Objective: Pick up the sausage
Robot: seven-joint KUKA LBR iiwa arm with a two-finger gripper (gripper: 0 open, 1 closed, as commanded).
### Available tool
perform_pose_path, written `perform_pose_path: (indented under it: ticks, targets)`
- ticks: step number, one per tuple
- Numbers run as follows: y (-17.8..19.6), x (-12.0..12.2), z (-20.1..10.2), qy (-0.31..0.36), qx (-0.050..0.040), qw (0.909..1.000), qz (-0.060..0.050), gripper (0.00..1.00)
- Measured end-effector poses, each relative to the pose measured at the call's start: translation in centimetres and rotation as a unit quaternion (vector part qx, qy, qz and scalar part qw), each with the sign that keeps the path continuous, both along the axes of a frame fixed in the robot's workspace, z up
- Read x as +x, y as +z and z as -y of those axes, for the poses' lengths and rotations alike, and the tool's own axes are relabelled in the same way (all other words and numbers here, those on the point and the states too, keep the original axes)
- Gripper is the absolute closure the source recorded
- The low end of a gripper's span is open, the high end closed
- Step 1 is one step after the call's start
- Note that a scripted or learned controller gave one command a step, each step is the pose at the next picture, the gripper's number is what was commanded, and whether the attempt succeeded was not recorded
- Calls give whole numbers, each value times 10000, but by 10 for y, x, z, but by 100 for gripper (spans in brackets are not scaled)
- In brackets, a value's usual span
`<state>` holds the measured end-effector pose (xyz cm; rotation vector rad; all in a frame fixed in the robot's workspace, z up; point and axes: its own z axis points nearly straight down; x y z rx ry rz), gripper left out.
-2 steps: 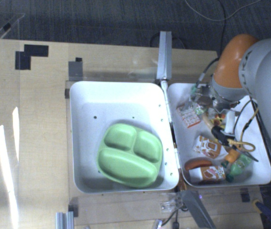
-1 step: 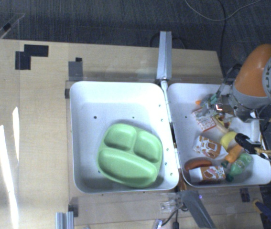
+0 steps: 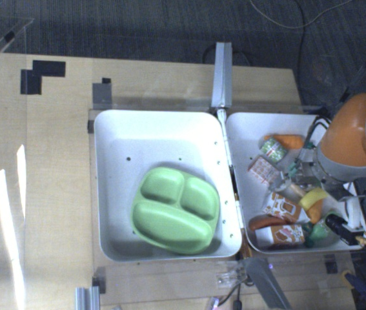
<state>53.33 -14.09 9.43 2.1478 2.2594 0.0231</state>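
Sausage point(image 3: 264, 222) lies at right bin's point(image 3: 237, 173) near edge, among clutter; pincer point(image 3: 294, 179) hovers just beyond it, grip state cannot be told.

a robotics laboratory workcell, seen from a fixed overhead camera: a pale wooden bench point(image 3: 53, 192) carries two shallow white bins, the left bin point(image 3: 115, 173) and the right bin point(image 3: 241, 141), divided and framed by aluminium extrusion rails point(image 3: 222, 76) with metal brackets at the corners. an industrial grey arm with an orange band point(image 3: 347, 137) reaches in over the right bin, black tape markers point(image 3: 40, 75) are stuck to the bench top, and a loose cable point(image 3: 299, 18) lies on the dark carpet floor point(image 3: 137, 11) behind. the bin contents, a green compartment tray point(image 3: 176, 208) and a jumble of toy food items point(image 3: 283, 202), are typical test objects for grasping trials.
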Motion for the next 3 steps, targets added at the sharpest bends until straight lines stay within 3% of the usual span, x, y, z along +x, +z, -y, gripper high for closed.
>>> perform_pose_path:
  ticks: [1, 3]
  targets:
    - [-1, 77, 36, -292, 15, 9996, -29, 0]
    - [-1, 77, 36, -292, 15, 9996, -31, 0]
